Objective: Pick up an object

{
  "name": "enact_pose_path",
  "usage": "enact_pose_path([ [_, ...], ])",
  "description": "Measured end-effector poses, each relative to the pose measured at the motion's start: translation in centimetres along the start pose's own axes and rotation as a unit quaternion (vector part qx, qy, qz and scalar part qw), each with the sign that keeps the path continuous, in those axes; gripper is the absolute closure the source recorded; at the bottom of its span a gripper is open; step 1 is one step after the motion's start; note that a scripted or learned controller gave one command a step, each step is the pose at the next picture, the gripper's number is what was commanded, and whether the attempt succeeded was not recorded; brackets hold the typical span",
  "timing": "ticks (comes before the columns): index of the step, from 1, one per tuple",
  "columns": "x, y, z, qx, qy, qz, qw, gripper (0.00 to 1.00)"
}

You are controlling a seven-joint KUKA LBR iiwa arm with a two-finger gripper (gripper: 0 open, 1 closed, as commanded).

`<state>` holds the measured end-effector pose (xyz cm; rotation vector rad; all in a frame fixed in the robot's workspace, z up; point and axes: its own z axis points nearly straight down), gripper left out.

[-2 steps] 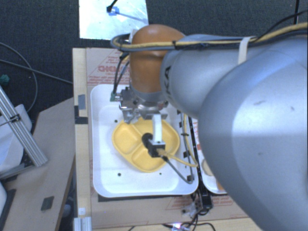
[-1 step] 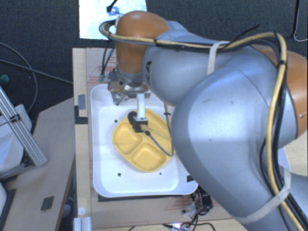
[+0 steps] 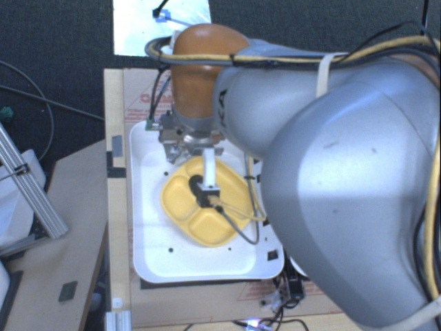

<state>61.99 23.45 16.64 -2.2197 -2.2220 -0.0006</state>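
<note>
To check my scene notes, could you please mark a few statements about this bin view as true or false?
1. A yellow tray lies in the white bin. True.
2. The end effector hangs over the bin. True.
3. The band above the wrist is green. False: it is orange.
4. The tray covers the whole bin floor. False: bare white floor shows around it, widest at the near end.
</note>
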Motion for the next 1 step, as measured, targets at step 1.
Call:
enact_pose_path([
  [1,0.20,-12.88,-8.56,0.001,0.002,-0.004,1.0000,1.00],
])
